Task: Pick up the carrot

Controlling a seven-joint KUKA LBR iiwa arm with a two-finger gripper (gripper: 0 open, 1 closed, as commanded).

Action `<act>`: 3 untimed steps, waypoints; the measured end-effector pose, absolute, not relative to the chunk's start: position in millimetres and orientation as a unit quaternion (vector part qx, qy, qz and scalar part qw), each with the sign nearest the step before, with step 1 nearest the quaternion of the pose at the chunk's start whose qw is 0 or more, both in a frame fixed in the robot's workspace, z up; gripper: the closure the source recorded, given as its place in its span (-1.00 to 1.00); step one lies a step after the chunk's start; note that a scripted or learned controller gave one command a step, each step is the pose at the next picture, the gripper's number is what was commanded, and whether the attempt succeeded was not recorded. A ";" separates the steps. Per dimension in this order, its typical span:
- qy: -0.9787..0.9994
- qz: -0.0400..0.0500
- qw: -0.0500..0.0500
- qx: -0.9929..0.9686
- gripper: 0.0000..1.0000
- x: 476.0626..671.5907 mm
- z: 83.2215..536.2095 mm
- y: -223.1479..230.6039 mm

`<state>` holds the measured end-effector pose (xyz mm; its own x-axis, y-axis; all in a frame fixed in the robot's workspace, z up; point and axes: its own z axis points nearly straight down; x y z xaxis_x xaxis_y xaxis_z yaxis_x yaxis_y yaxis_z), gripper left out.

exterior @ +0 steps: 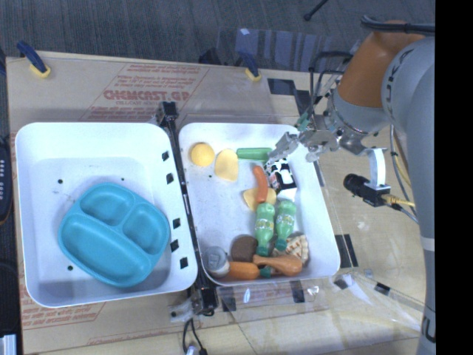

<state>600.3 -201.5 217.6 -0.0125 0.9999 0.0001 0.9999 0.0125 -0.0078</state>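
Here, two white bins on the counter (pixel 89 87), side by side. In the right bin (pixel 222 220), a heap of toy food; the green bottles (pixel 273 224) standing at its middle serve as landmark. Carrot (pixel 259 180) just above the bottles, slanted, lying on a yellow-orange slice (pixel 255 197). Claw (pixel 283 154) above and slightly right of the bottles, hovering over the bin's upper right part, just beside the carrot's upper end; whether open or closed cannot be told. Black-and-white block (pixel 281 177) right under the claw. Green pod (pixel 253 154), yellow lemon (pixel 201 154) and pale yellow wedge (pixel 227 166) up and left of the bottles. Brown and orange pieces below them. Blue divided plate (pixel 114 231) far left, in the other bin (pixel 44 161).
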 end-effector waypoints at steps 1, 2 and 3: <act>-0.664 0.004 0.006 -0.748 -1.00 583.0 133.6 -153.5; -0.633 0.002 0.002 -0.774 -1.00 613.7 91.8 -134.7; -0.636 0.004 0.004 -0.771 1.00 613.5 102.0 -134.3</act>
